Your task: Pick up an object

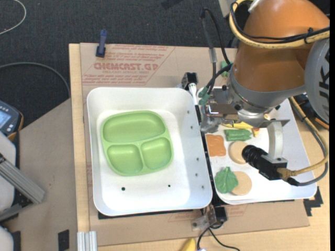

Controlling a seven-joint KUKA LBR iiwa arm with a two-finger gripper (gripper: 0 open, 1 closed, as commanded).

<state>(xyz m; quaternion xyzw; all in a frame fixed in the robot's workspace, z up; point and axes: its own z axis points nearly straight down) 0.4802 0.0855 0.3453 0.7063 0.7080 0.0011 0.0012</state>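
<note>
I hover the arm's gripper [226, 120] over the right bin [301, 140], lining up on the toy food; can't tell finger state, wrist blocks it.

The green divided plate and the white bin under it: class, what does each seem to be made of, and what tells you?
Green three-compartment plate: probably moulded plastic, matte to satiny; even colour, rounded ridges, soft highlights.
Shallow white left bin: likely thin formed plastic, smooth; rounded corners, faint sheen. Painted metal cannot be ruled out.
</note>
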